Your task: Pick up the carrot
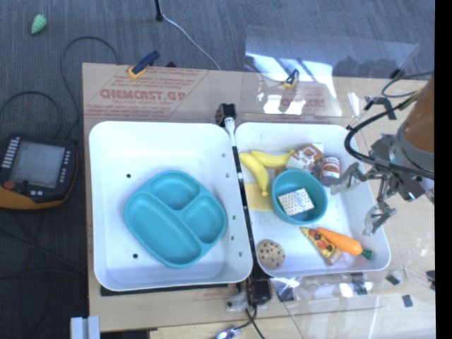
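The orange carrot [342,241] lies in the front right corner of the right bin [367,260], with its green stem end pointing right. My gripper [363,200] hangs over the right side of that bin, just behind and slightly right of the carrot. Its fingers [347,182] are spread apart and hold nothing, so it is open. The carrot rests against a pizza slice [321,244] on its left.
The right bin also holds a blue bowl [299,196] with a white item inside, bananas [260,167], a small can [330,168], a brown packet [306,157] and a cookie [270,253]. A blue divided plate [176,217] sits in the left bin [106,161].
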